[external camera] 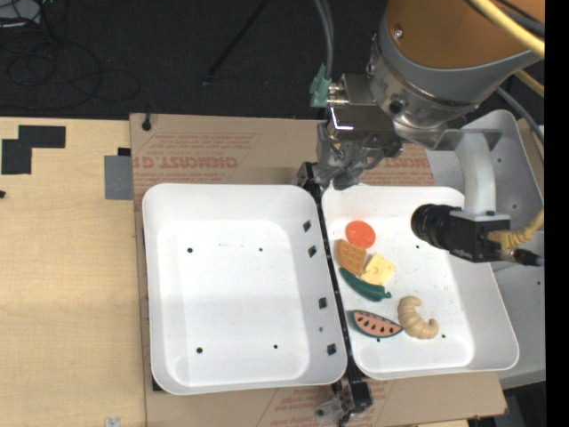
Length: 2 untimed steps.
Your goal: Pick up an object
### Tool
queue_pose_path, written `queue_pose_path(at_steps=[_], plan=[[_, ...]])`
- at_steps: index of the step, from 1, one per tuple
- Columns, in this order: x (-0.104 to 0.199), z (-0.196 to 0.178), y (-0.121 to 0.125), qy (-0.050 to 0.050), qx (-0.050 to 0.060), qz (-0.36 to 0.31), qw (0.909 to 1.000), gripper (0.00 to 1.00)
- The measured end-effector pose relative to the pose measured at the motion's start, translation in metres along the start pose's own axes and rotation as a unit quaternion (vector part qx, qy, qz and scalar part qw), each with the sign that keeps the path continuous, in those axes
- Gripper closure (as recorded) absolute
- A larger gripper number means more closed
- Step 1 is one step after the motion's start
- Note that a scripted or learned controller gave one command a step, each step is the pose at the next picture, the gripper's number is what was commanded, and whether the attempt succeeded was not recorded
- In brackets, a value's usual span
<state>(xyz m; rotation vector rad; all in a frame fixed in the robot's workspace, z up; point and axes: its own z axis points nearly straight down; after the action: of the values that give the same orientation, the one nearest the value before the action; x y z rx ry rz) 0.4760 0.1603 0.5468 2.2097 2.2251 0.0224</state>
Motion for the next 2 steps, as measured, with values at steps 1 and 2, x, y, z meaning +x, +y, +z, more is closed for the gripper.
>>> queue_pose_path(at_steps=[1, 2], plan=[[0.052, 0.01, 0.0, -0.004, 0.009, 0.001, 1.0, 1.0], [0.084, 0.059, -0.001, -0.005, 0.011, 0.002, 0.9999, 1.0]])
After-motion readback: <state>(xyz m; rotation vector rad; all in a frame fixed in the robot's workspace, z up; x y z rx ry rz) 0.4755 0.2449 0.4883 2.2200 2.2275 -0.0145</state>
